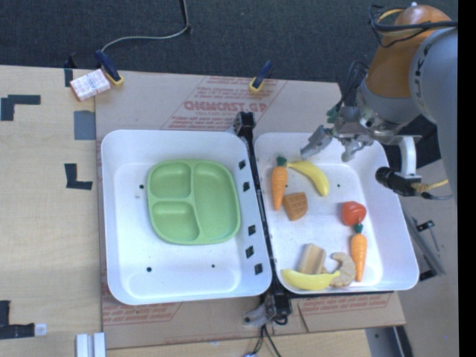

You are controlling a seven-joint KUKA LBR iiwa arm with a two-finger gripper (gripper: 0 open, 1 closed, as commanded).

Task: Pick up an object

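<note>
You see the two-finger end effector (pixel 332 146) over the far edge of the right white plastic bin (pixel 405 251), its grey fingers (pixel 315 143) spread apart with nothing between them. Just below it lies a curved yellow banana (pixel 311 175); beside that, towards your left, stands an orange carrot with a green top (pixel 278 185), and a brown bread-like block (pixel 295 206) sits below. Farther down from the end effector are a red tomato (pixel 353 213), a second smaller carrot (pixel 358 252), another banana (pixel 309 280) and two tan pieces too blurred to name. Well to its left, the other bin holds a green divided plate (pixel 193 201). The arm's upper part is cut off at the frame edge
</note>
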